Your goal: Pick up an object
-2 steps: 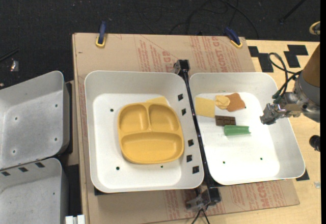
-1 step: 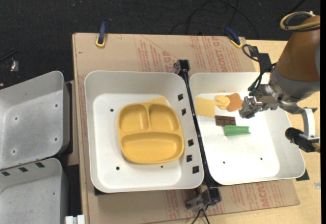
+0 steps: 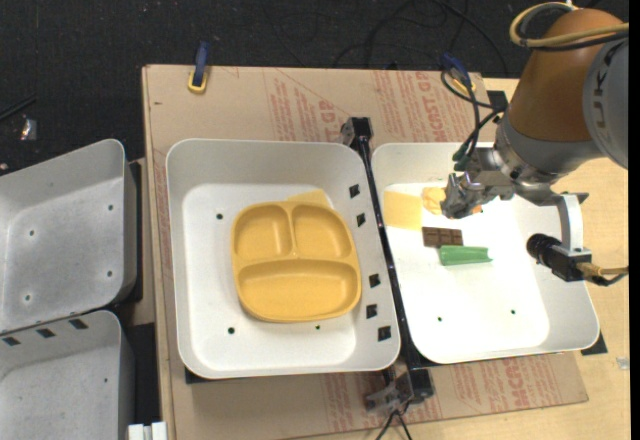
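Although the task names no particular object, we take the candidates to be the small things lying in the right bin (image 3: 520,323): a dark brown block (image 3: 441,236) near the bin's middle, a green piece (image 3: 465,255) touching or just below it on its right, a pale yellow flat sheet (image 3: 403,207) against the bin's left wall, and a small yellow lump (image 3: 432,198) at that sheet's right edge. We see the gripper (image 3: 458,204) low over the bin's upper middle, just beside the yellow lump and just above the brown block, but we cannot tell how it stands or whether it has hold of anything, since the wrist hides that part. Above it rises the grey arm (image 3: 545,143) with its orange band (image 3: 560,68), reaching in from the right. Further out, the left bin (image 3: 200,328) holds a yellow divided tray (image 3: 296,261) with three compartments, lying flat near its centre. Both bins sit side by side on a brown board (image 3: 260,93), with a yellow-and-blue clamp (image 3: 199,68) at its far left edge and dark floor with cables beyond.
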`<state>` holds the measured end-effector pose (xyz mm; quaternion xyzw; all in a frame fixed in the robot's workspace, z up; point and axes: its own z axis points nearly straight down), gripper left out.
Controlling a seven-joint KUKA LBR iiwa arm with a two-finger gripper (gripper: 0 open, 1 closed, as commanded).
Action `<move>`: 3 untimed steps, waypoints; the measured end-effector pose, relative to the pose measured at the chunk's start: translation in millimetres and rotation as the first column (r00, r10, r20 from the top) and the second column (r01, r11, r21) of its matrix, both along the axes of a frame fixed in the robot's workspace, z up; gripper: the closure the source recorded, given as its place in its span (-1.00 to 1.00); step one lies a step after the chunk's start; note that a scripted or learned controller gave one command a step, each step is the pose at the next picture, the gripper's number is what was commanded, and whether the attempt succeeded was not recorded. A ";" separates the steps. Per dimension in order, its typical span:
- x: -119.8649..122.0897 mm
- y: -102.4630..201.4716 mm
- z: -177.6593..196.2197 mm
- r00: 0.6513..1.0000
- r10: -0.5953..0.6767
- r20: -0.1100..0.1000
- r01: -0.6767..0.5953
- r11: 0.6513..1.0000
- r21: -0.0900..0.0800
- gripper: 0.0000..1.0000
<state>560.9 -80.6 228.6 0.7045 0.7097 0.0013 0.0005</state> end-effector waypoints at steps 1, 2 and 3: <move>18.5 47.5 -9.5 1.000 0.000 -0.001 0.000 1.000 -0.001 1.00; 30.9 108.1 -1.7 1.000 0.001 0.000 -0.001 1.000 0.001 1.00; 44.5 161.4 9.1 1.000 0.001 0.001 -0.001 1.000 0.001 1.00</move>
